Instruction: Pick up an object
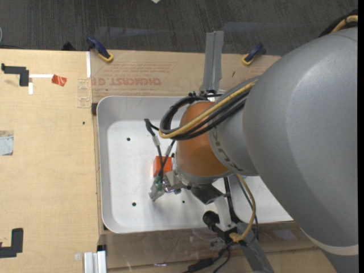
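because the big grey arm (pixel 296 135) covers much of the shallow white plastic bin (pixel 114 209), little can be checked before a lift. the end effector (pixel 157 190) sits low over the bin floor, and whether it is open or closed i cannot tell. a small orange block-like object (pixel 161 165) lies just beside it, toward the bin's far wall. likely failure: closing on air, or nudging the object aside, since the tip looks offset from it.

A small orange object (pixel 161 165) lies on the white bin's (pixel 122 152) floor, partly hidden under the arm.
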`<action>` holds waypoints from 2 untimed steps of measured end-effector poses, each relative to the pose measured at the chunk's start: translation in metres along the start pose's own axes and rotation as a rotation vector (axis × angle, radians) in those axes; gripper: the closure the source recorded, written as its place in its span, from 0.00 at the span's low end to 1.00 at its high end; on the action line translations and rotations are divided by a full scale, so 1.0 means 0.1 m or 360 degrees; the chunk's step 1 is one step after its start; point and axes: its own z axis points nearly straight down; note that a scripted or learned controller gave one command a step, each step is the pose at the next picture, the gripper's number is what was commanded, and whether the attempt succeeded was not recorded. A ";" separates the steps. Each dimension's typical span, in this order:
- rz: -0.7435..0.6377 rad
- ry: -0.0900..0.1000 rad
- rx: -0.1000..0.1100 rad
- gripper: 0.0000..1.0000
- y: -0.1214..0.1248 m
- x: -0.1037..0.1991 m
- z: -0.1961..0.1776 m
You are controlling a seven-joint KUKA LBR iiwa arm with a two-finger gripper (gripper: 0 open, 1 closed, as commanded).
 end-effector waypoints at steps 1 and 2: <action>-0.0454 0.0000 0.0000 0.00 -0.02 -0.47 0.00; -0.0701 -0.0001 -0.0004 0.00 0.39 -0.33 -0.01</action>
